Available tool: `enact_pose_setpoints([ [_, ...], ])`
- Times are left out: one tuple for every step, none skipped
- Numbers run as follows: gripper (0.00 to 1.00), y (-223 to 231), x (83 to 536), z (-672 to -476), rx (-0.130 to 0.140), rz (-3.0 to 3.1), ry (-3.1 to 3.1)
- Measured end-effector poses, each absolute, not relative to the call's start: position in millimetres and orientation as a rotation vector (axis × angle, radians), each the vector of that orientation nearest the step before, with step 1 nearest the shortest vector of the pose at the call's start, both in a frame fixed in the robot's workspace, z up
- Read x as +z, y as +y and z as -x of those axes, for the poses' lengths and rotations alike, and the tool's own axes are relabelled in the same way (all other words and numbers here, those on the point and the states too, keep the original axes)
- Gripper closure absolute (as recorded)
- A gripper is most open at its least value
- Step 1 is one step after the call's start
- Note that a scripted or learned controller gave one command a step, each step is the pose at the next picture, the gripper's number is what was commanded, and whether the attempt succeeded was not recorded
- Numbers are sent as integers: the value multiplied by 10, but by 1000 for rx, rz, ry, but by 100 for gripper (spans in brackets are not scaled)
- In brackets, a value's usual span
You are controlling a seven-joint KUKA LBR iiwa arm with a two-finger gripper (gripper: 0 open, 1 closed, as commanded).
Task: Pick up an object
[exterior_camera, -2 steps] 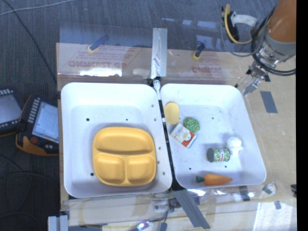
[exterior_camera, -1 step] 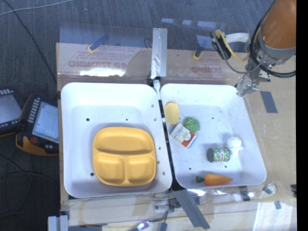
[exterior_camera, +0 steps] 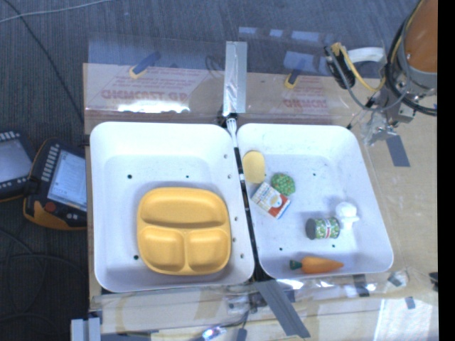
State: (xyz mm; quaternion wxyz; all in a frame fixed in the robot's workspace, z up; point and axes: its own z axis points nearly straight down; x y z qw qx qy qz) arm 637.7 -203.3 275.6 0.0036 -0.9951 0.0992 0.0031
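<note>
A: Start with the big things. What's on the table [exterior_camera: 412,190]?

B: Two white bins side by side. The left bin [exterior_camera: 114,155] carries a yellow divided tray [exterior_camera: 185,229], with three compartments, sitting near the bin's front. The right bin [exterior_camera: 355,162] has all the small items.

A: And the arm?

B: The arm [exterior_camera: 419,34] is at the upper right, outside the right bin and well apart from everything in it. The gripper [exterior_camera: 384,116] hangs past the bin's far right corner; I cannot tell how far it is open, and I see nothing in it.

A: So which object to pick?

B: Candidates, by size: a red and white carton [exterior_camera: 271,200] lying flat beside the divider, a yellow piece [exterior_camera: 254,165] just behind it, an orange carrot [exterior_camera: 318,265] near the front wall, a small can [exterior_camera: 323,228] on its side, a green ball [exterior_camera: 283,183] touching the carton, and a white knob-like piece [exterior_camera: 346,212] beside the can.

A: Easiest hold?

B: I'd guess the carrot: probably light, stiff plastic, with free space around it. Close across its thicker middle, not the tapering tip. The can looks smooth and might roll.
</note>
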Motion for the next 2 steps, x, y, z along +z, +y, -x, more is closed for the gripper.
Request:
enact_pose_setpoints([
  [100, -2218, 2880, -6684, 8, 3117, 339],
  [100, -2212, 2625, -6681, 12, 3111, 389],
])
